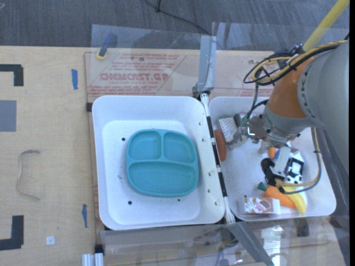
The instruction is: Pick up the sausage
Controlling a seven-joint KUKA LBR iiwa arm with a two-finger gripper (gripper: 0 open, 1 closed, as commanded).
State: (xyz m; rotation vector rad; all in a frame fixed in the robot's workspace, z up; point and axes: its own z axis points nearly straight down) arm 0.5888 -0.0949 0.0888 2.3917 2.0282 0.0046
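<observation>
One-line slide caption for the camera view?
Gripper hovers beside the sausage at the right bin's left wall; teal plate in left bin.

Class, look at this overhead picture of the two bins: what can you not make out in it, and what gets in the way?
1. Pincer in the camera view: too small and blurred against the right bin to judge its state.
2. Sausage: lies along the bin's left wall; contact with the pincer is unclear.
3. Items near the banana: partly covered by the arm and cables, so not identifiable.
</observation>
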